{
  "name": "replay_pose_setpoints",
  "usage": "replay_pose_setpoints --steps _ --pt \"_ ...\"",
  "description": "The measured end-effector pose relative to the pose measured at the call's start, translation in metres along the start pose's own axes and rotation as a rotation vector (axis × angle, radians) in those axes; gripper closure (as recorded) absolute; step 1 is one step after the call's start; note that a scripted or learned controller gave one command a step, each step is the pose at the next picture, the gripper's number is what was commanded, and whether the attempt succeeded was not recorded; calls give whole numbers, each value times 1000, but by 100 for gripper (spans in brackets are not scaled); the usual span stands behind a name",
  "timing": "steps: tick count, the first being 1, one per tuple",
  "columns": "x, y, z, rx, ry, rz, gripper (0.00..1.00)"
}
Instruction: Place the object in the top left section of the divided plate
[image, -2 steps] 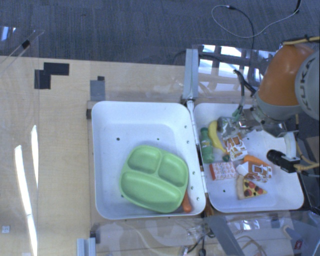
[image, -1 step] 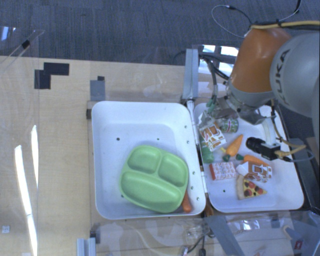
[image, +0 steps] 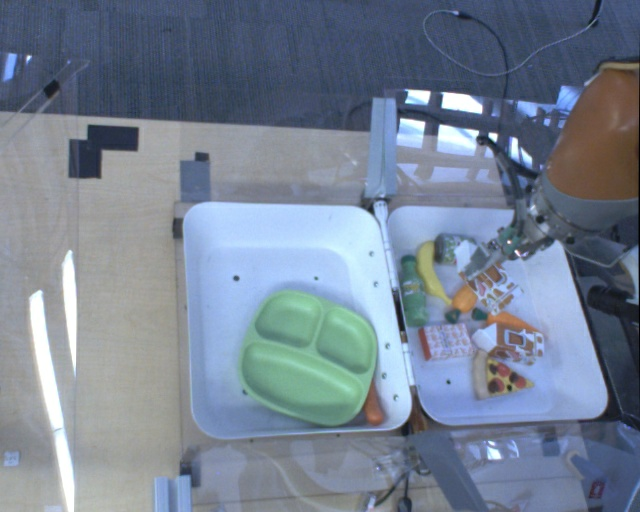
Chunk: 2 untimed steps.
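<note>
The green divided plate (image: 310, 357) lies in the left bin (image: 215, 250), with two small sections on its far side and one large section on its near side. All of its sections are bare. My gripper (image: 508, 246) hangs over the far part of the right bin (image: 580, 330), just above a brown-and-white cracker-like toy (image: 490, 283). Beside it lie a yellow banana (image: 431, 272), a green bottle (image: 411, 290) and an orange carrot piece (image: 464, 298). I see nothing between the fingers.
More toys lie in the right bin: a red-and-white packet (image: 447, 342), a pizza slice (image: 500, 376) and an orange-and-white piece (image: 518, 335). A small orange item (image: 373, 406) sits against the plate's near right edge. A metal divider (image: 380, 150) stands behind the bins.
</note>
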<state>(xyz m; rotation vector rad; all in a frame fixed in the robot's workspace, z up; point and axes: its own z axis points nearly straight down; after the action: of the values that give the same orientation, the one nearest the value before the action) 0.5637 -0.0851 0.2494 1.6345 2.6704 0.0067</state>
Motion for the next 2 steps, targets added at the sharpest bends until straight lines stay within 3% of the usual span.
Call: replay_pose_setpoints --steps 1,2 --pt "82 70 -21 0 2 128 100" --pt "81 74 -31 -9 -2 123 100"
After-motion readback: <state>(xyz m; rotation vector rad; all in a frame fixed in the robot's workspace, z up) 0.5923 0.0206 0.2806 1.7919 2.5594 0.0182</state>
